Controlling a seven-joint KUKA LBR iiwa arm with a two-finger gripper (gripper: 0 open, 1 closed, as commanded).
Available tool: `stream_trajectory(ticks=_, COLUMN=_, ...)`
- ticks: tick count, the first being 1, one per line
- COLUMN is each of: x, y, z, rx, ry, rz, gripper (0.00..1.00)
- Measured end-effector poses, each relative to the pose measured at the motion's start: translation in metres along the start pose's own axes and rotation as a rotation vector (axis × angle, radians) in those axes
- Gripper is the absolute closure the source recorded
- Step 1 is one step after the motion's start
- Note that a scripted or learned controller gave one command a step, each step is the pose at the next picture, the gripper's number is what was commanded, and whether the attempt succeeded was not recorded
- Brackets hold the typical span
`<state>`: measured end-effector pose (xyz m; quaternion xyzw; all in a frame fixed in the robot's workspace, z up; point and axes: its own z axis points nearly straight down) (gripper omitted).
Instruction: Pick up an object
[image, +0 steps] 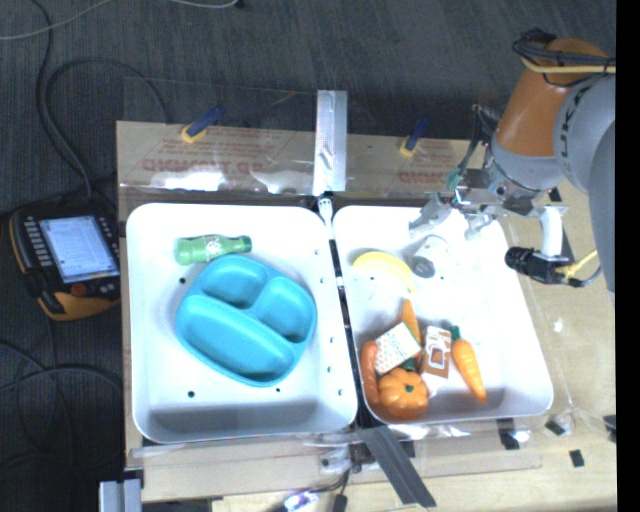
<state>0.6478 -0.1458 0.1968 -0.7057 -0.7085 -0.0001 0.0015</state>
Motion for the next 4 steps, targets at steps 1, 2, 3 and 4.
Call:
stream_trajectory(ticks=1, x=0.003, y=-0.053, z=0.104, rx=-0.002, ry=-0.001, rz=-0.198, gripper=0.00)
stream_trajectory(ticks=2, x=0.005, y=-0.052, z=0.095, rx=-0.004, ry=0.003, rz=-0.199, gripper=1.00)
stream_trajectory(ticks=3, x=-0.005, y=-0.110, z=0.104, rx=-0.024, ry=-0.001, rz=0.094, gripper=1.00)
stream_trajectory(ticks=4, x=0.074, y=-0.099, z=-0.021, rx=0.000, ry=-0.003, rz=0.123, gripper=1.00)
